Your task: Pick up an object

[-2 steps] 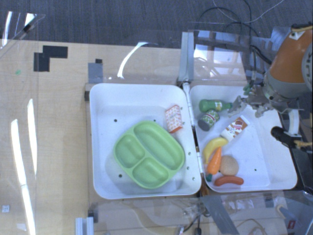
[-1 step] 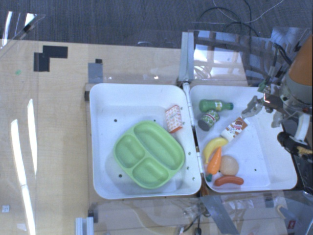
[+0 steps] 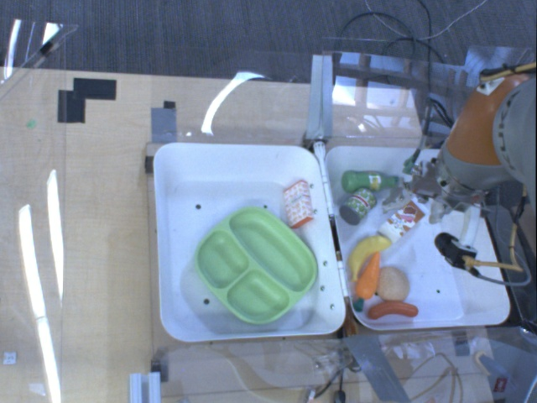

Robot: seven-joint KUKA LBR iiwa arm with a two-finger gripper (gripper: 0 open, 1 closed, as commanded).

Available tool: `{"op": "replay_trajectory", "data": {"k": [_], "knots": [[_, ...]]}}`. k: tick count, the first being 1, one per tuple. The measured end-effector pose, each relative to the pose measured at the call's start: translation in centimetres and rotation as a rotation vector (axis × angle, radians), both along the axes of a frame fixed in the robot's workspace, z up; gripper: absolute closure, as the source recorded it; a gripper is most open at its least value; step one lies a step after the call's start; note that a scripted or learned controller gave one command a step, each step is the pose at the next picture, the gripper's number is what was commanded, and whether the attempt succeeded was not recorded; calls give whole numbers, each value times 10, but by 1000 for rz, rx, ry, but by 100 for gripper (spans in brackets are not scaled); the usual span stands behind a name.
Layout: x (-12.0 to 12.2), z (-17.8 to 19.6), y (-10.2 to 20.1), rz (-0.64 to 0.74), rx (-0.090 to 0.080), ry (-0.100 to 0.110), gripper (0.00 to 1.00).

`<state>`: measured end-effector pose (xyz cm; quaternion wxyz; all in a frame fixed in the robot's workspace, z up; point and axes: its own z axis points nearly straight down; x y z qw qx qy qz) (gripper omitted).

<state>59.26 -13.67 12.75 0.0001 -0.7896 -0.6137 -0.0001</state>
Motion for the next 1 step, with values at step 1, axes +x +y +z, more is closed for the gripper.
{"op": "replay_trajectory", "data": {"k": [1], "knots": [[0, -34, -53, 34, -4, -19, 0]]}}
